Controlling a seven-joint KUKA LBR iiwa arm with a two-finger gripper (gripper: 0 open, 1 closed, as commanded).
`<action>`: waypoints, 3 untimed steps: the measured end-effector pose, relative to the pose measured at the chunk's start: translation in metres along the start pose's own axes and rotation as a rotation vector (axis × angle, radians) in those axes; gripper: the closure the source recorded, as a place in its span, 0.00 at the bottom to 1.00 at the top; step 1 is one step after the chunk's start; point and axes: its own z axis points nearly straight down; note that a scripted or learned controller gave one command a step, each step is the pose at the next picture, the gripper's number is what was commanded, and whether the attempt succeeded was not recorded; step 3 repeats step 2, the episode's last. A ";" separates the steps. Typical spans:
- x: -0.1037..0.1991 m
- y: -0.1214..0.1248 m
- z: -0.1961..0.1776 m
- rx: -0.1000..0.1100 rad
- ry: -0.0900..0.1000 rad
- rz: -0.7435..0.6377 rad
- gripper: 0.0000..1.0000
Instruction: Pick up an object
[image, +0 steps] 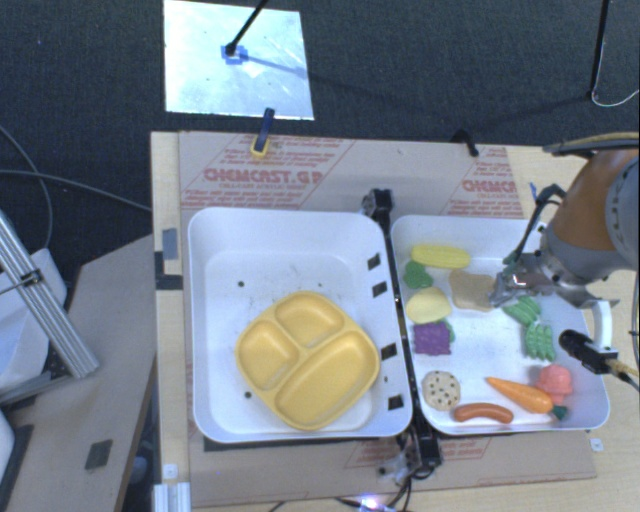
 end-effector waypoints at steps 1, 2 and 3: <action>0.030 -0.048 0.016 0.013 0.006 0.004 1.00; 0.053 -0.039 0.015 0.007 0.004 0.000 1.00; 0.053 -0.039 0.015 0.007 0.004 0.000 1.00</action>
